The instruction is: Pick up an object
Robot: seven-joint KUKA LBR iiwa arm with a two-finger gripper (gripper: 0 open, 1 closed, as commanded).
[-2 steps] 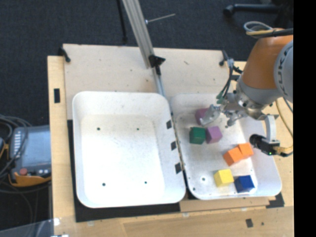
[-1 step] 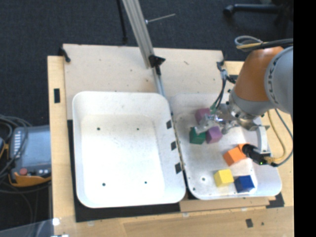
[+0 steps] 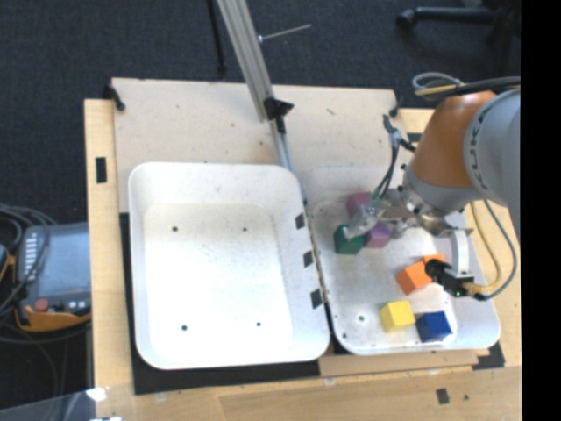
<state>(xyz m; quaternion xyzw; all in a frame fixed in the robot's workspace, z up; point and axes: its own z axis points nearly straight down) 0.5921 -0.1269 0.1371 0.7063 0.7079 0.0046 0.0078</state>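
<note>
Reaching in from the right, bent low over the right bin (image 3: 473, 336): grey arm (image 3: 491, 152), gripper (image 3: 364, 229) down among green block (image 3: 348, 243) and purple blocks (image 3: 379, 235). Finger spread impossible to tell, grasp likewise. Beyond the fingertips toward the near rim, matte cubes: orange (image 3: 414, 277), yellow (image 3: 396, 315), blue (image 3: 434, 325). Pale wooden bench (image 3: 193, 117), dark carpet around.

The grey arm (image 3: 495, 147) reaches in from the right, its orange band (image 3: 443, 143) sitting just above the wrist. The wrist points down and toward the left, with cables running along it. The gripper (image 3: 364, 226) hangs at the arm's lower left end, its tip low. The wrist body sits up and right of the fingers.
</note>
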